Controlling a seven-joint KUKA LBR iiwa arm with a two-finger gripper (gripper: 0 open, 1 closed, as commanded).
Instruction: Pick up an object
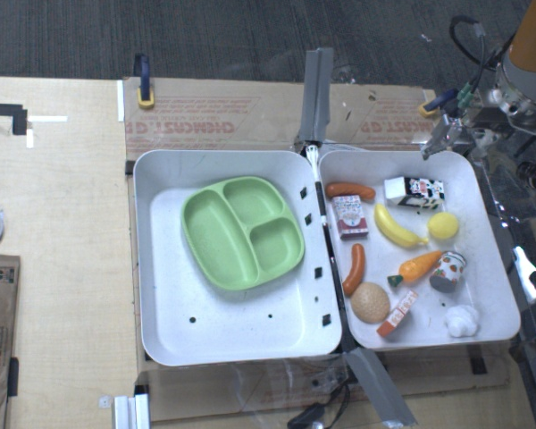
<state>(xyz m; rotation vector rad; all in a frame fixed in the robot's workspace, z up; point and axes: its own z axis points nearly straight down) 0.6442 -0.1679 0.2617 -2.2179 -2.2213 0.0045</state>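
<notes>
The right bin [491, 239] holds several toy foods: a yellow banana [397, 226], a lemon [443, 226], a carrot [420, 266], two red sausages [350, 189] [354, 268], a cow-print carton [414, 190], a red and white packet [349, 216], a tan round bun [370, 301], a red and white tube [397, 315], a grey rounded piece [448, 273] and a white fluffy ball [462, 321]. My gripper [439, 139] hangs above the bin's far right corner, just beyond the carton, with nothing seen in it.
In the left bin [152, 266] lies a green divided plate [242, 231]. A metal divider post [317, 96] stands between the bins at the back. Cables and the arm's wrist [509, 88] crowd the far right.
</notes>
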